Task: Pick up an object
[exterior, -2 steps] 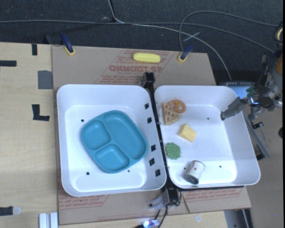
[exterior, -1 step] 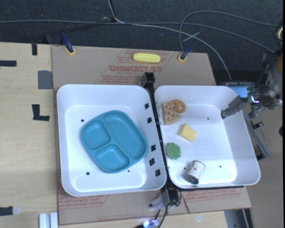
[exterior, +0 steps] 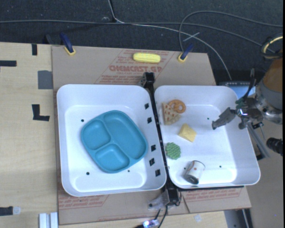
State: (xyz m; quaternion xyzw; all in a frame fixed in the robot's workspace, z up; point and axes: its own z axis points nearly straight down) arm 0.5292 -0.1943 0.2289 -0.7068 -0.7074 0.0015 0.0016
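Camera view, from above and at a slant, takes in 2 shallow white bins side by side on the table (exterior: 19,127). The left bin (exterior: 66,99) carries a blue divided tray (exterior: 114,140) with 3 compartments. The right bin (exterior: 247,170) carries the loose things to pick from: a waffle and pretzel piece (exterior: 172,110) near the divider, a yellow wedge (exterior: 187,132) just below and right of it, a green knobbly piece (exterior: 173,150) by the divider lower down, and a small cup (exterior: 194,171) lying on its side near the front wall. A yellow corn cob (exterior: 146,58) lies on the cardboard behind the bins, outside both.

The arm reaches in from the right, and the hand (exterior: 220,121) hangs over the right part of the right bin, its dark tip pointing left and slightly down in the picture. Nothing sits between its fingers; whether they are spread or closed, I cannot tell from this angle.

The relation that matters: the yellow wedge lies closest, to the left of the hand's tip and a little lower in the picture, with bare bin floor between them. Its long axis runs diagonally, upper left to lower right. It looks the easiest target, standing apart from its neighbours.
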